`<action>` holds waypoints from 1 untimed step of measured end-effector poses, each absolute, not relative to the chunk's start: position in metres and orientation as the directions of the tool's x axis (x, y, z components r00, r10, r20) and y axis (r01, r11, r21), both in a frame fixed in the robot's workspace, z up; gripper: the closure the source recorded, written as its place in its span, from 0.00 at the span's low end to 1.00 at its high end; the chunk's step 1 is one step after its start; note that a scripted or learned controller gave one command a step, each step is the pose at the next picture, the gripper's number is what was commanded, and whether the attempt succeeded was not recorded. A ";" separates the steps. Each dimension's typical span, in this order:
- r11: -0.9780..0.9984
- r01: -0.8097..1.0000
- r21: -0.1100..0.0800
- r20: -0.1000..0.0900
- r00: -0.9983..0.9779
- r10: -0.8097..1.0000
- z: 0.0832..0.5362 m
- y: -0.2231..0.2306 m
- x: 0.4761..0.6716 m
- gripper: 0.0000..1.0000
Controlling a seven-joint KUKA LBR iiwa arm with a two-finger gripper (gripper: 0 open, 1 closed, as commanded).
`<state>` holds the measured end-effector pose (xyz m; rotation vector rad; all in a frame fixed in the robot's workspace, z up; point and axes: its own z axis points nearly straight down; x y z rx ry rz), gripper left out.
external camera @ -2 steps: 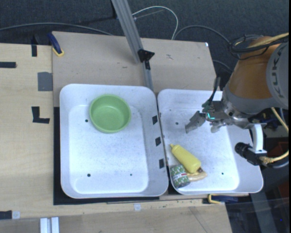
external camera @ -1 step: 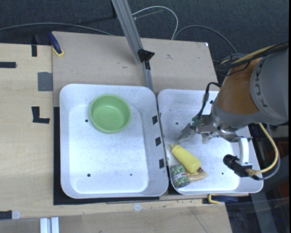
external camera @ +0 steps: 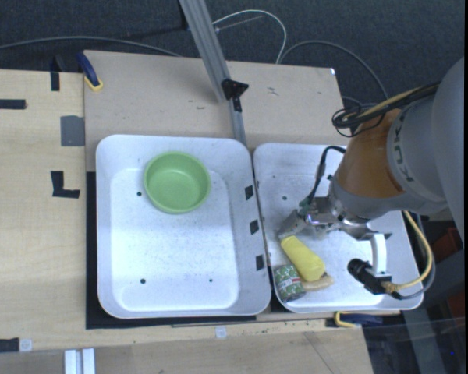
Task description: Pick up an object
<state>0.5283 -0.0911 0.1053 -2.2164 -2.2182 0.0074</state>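
At the left of the frame, a pale wooden bench (external camera: 31, 209) is seen, marked with short strips of dark tape. Right of it, a tan board (external camera: 156, 100) lies beneath two shallow white bins. The left bin (external camera: 171, 287) occupies the centre-left of the frame; a green bowl (external camera: 177, 181) is set upright in its upper left part, and the rest of its floor is speckled with dark flecks. A grey metal pole (external camera: 207, 41) runs down from the top centre of the frame to the gap between the bins.

The right bin (external camera: 285, 166) is placed just beside the left one, at the centre-right. In its lower left corner a yellow cylindrical object (external camera: 303, 258) is seen lying tilted, with a small green patterned object (external camera: 288, 282) touching it below and a tan piece (external camera: 320, 284) at its lower right end.

The gripper (external camera: 300, 223) is positioned just above the upper end of the yellow object. Whether its jaws are wide or narrow cannot be told, and nothing is seen held. The grey arm with its orange band (external camera: 366, 166) fills the right side, and black cables (external camera: 359, 115) trail over it.
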 end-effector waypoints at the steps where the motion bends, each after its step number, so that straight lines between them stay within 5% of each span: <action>1: 0.001 1.000 -0.001 -0.001 -0.001 1.000 0.090 -0.091 0.529 0.00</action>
